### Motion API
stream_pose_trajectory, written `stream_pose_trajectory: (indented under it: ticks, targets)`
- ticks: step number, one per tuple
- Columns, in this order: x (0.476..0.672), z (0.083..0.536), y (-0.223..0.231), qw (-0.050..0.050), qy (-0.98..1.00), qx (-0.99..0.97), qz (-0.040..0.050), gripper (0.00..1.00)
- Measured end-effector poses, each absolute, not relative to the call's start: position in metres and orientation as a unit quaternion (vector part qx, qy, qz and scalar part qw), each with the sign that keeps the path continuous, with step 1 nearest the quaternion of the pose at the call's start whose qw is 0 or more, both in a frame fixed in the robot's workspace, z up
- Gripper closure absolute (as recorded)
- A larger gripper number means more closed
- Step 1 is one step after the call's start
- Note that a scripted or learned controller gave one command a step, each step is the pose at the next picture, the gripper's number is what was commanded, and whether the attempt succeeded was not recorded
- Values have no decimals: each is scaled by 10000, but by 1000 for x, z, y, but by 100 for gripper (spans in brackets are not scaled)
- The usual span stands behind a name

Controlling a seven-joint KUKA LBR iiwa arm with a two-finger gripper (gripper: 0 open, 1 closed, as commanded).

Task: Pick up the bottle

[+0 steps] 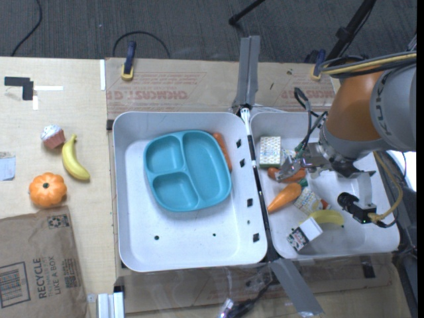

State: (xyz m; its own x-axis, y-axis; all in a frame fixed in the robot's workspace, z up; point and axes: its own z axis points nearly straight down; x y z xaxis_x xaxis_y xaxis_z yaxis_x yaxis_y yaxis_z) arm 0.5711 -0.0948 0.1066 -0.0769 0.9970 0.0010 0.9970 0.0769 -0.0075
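Near left, a cardboard flap [36, 264] reads "RECYCLE LIKE A BOSS". In the right bin [381, 240] my gripper [291, 169] hangs over an orange carrot [285, 196]; my jaw state: cannot tell. No bottle identified in the clutter. Far cardboard [179, 85] bears mirrored red lettering, unreadable.

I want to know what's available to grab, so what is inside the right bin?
In the right bin lie a carrot, a small green-and-white box, a yellow piece and a small carton. The arm and claw cover the middle, so things beneath stay hidden.
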Motion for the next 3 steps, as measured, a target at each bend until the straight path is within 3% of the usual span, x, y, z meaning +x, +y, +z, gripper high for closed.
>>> stream_pose_trajectory:
  ticks: [1,2,3]
  targets:
    - [499,89,-146,24,-6749,-7379,18,0]
    - [561,188,14,16,-6290,-7774,29,0]
    - [563,199,114,5,-5510,-8345,47,0]
